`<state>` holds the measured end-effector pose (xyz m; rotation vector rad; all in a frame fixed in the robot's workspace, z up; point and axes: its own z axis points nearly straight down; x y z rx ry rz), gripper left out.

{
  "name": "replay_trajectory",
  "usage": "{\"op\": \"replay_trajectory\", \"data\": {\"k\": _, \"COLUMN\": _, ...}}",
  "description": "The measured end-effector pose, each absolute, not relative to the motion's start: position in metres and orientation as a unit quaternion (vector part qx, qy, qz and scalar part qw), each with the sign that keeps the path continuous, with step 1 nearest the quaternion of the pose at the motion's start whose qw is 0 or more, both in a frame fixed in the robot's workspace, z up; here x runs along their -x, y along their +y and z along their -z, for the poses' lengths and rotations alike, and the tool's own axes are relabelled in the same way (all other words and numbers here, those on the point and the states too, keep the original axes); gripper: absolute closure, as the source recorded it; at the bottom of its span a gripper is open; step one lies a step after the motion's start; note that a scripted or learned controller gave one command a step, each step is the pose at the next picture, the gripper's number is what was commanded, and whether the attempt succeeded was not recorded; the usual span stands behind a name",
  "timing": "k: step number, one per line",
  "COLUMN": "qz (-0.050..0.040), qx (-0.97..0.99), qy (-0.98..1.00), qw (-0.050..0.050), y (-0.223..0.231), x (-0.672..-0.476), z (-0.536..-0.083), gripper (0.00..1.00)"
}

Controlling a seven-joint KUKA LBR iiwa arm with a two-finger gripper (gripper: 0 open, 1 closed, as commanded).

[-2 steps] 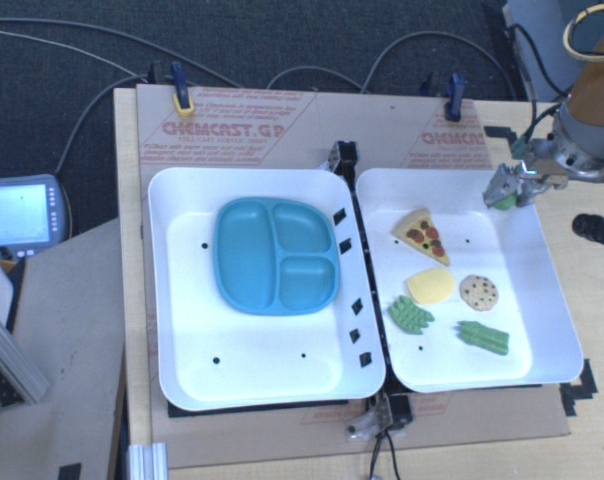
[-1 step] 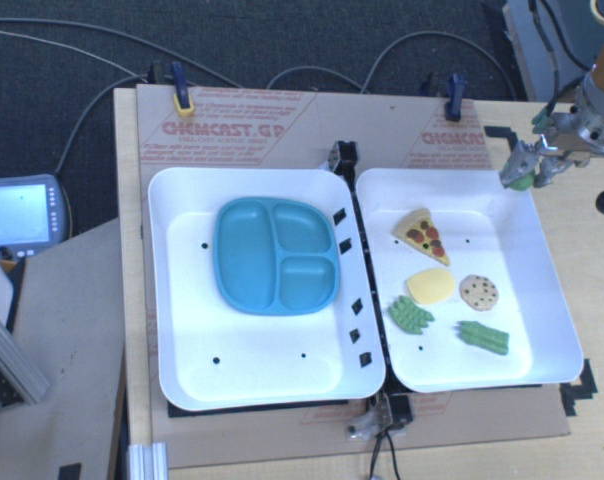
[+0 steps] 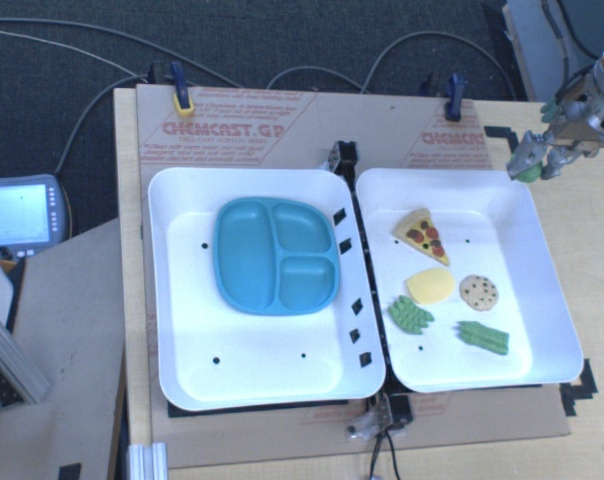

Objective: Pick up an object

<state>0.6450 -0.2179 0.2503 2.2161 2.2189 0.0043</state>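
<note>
arm: coming in at the upper right of the frame; the gripper (image 3: 538, 161) hangs just past the top right corner of the right bin (image 3: 542, 343), so it's off to the side of the food, not over any of it

fingers: honestly can't tell how far open they are, too small and blurry up there; nothing visibly held between them

right bin: toy food spread out loosely; pizza slice (image 3: 422, 235) toward the top, yellow piece (image 3: 430, 287) in the middle with a cookie (image 3: 478, 292) just beside it, a green leafy piece (image 3: 410, 316) touching the yellow one's lower left, a green bean pod (image 3: 483, 337) lower right

left bin (image 3: 182, 358): holds a blue divided plate (image 3: 277, 256), lying flat near the centre

surface (image 3: 232, 128): board held by two blue clamps (image 3: 183, 95) along the top edge, presumably so nothing shifts when the arm pushes down

my guess: pick hasn't started; any piece counts as the target; pizza slice and bean pod look easiest since they sit apart from the rest; the yellow and leafy pair are touching, so a grab there could snag both
</note>
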Motion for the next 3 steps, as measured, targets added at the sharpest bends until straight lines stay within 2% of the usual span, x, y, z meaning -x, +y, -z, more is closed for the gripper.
{"op": "replay_trajectory", "data": {"k": 1, "qz": -0.0007, "qx": -0.705, "qy": 0.709, "qw": -0.001, "y": -0.16, "x": -0.646, "z": -0.258, "gripper": 1.0}}
{"op": "replay_trajectory", "data": {"k": 3, "qz": -0.0004, "qx": -0.704, "qy": 0.71, "qw": -0.002, "y": -0.035, "x": -0.641, "z": -0.247, "gripper": 1.0}}
